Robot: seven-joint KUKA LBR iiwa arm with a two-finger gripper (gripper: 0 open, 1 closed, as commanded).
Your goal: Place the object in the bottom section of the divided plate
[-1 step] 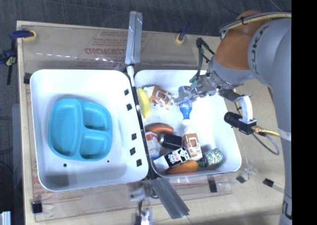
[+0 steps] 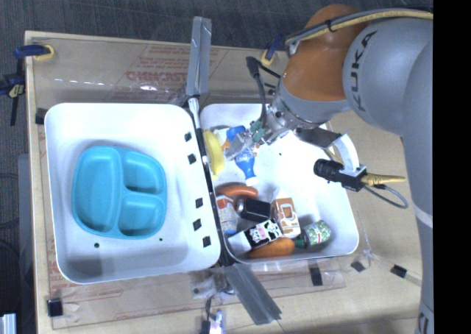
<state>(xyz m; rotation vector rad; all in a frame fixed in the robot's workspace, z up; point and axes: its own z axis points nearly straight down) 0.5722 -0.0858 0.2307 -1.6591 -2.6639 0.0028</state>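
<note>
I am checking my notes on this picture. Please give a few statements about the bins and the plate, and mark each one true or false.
1. The blue plate lies in the left bin. True.
2. The plate holds a banana. False: its sections are bare.
3. The arm is over the right bin. True.
4. The can lies in the left bin. False: it is in the right bin.

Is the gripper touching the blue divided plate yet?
Apart. The camera view shows the gripper over the right bin, while the divided plate lies in the left bin, beyond the divider.
</note>
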